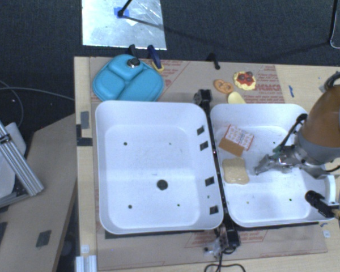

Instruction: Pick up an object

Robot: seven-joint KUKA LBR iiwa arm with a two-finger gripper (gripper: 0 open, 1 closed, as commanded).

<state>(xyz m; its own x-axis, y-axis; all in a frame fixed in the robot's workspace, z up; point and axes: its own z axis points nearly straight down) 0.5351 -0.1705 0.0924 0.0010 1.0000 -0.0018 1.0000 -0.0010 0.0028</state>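
Observation:
In the right bin a pale beige slab like a bread slice lies near the left wall. Just behind it is a small brown block with a red-and-white patterned top. My gripper hangs low over the bin's middle, a short way right of the beige slab and pointing towards it. Nothing shows between its metal tips. The grey arm with its orange band comes in over the bin's right wall.
The left bin holds a small dark round disc. Behind the bins lie a blue plastic tray, a small pretzel-like toy, a red-topped round toy and a pale yellow piece.

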